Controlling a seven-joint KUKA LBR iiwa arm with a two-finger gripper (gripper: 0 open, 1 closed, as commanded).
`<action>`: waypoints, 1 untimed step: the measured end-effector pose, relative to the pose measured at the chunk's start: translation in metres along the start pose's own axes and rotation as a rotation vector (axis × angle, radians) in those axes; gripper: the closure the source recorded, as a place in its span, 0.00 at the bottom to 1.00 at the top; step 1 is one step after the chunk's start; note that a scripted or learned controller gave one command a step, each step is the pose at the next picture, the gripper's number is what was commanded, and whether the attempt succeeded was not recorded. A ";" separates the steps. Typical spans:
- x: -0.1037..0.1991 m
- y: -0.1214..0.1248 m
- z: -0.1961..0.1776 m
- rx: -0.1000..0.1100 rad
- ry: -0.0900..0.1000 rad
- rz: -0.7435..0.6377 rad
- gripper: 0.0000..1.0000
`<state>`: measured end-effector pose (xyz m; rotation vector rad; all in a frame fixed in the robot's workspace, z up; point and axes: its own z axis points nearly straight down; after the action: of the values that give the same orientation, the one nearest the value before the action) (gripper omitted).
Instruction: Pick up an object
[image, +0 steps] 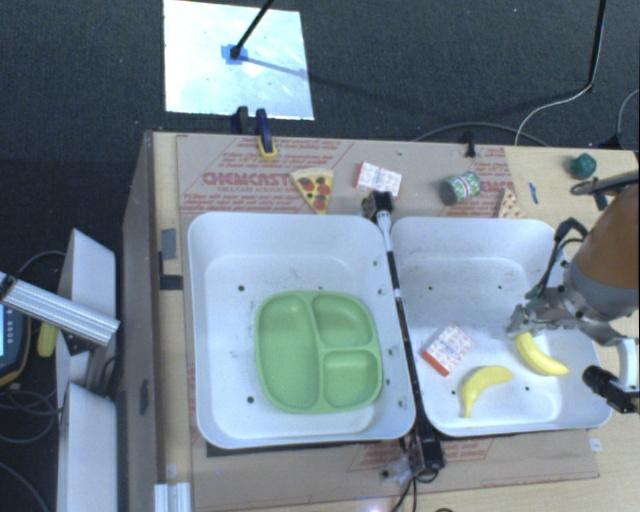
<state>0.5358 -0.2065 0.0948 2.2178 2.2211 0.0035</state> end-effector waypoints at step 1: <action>0.013 -0.012 -0.058 0.000 -0.001 -0.002 1.00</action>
<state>0.5239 -0.1937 0.1527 2.2151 2.2228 0.0032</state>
